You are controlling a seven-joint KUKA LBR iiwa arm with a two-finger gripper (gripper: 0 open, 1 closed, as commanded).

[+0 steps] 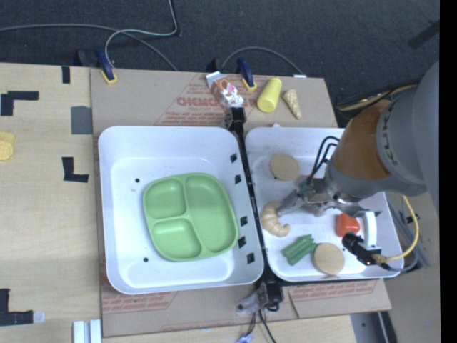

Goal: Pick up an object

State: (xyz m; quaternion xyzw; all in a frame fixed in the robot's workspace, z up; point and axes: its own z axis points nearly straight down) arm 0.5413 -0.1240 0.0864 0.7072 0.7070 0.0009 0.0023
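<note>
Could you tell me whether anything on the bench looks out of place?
Yes: a yellow cylinder-shaped toy, a tan cone-shaped piece and a small printed carton lie on the cardboard behind the two white bins, outside them.

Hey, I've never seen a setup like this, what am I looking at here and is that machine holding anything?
This is one camera looking down at a slant on a bench with two white bins. The grey and orange robot arm reaches in from the right, and its gripper is low in the right bin. That bin holds a croissant, green beans, two round buns and a red item. The left bin holds a green divided plate. I can't tell that it holds anything.
</note>
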